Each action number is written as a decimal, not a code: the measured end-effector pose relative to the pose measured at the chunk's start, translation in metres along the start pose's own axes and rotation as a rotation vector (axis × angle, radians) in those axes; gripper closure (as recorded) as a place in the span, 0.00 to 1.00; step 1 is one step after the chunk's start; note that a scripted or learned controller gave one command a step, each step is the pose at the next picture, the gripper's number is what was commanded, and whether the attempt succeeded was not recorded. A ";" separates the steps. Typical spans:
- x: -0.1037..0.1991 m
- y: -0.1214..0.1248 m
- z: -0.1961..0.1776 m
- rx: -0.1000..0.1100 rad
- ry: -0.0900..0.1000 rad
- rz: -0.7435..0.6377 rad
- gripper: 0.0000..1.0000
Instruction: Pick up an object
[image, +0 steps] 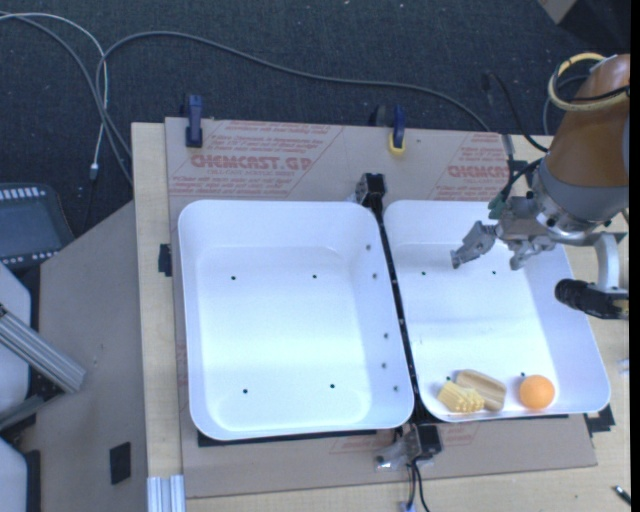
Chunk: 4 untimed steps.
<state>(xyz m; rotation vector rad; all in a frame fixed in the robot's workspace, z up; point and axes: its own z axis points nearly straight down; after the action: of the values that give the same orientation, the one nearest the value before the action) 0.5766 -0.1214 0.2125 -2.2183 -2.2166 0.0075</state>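
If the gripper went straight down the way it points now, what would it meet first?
Probably the bare floor of the right bin. The gripper, fingers spread, hangs over its far half; the orange ball and corn cob lie nearer.

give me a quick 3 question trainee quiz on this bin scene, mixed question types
1. True or false: the orange ball lies in the left bin.
2. Multiple choice: the gripper hangs over the right bin's A) far half B) near edge C) outside rim.
3. Short answer: what touches the yellow corn piece?

Key
1. False; it lies in the right bin, near the front edge.
2. A; its fingers are spread, with nothing between them.
3. The tan bread-like piece, lying against it, left of the ball.
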 end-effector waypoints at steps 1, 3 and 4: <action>0.000 0.002 -0.004 -0.008 -0.001 -0.001 0.00; 0.000 -0.007 0.095 -0.002 0.000 0.000 0.00; 0.000 -0.007 0.126 -0.006 0.000 -0.001 0.00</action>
<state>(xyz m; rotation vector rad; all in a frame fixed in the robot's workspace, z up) 0.5690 -0.1213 0.0866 -2.2201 -2.2210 0.0014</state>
